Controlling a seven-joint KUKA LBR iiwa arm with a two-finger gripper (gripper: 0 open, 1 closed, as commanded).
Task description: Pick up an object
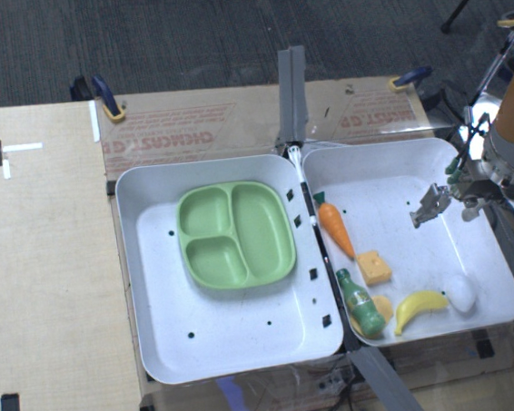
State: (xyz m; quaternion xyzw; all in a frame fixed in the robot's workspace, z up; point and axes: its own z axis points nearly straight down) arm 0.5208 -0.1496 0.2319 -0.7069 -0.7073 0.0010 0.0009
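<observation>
The right bin (390, 166) holds an orange carrot (335, 228) by its left wall, a yellow cheese block (374, 267), a green bottle (360, 303), a yellow banana (418, 308) and a white egg-like object (463, 293) near the front. My gripper (446, 205) hangs over the right side of this bin, fingers open and spread with nothing between them. It is well above and to the right of the cheese and above the banana. The left bin (156, 284) holds a green divided plate (236, 235).
A grey divider post (292, 96) rises between the bins at the back. Blue clamps (104, 97) sit on the cardboard backboard. Bare white floor lies in the middle of the right bin and along the front of the left bin.
</observation>
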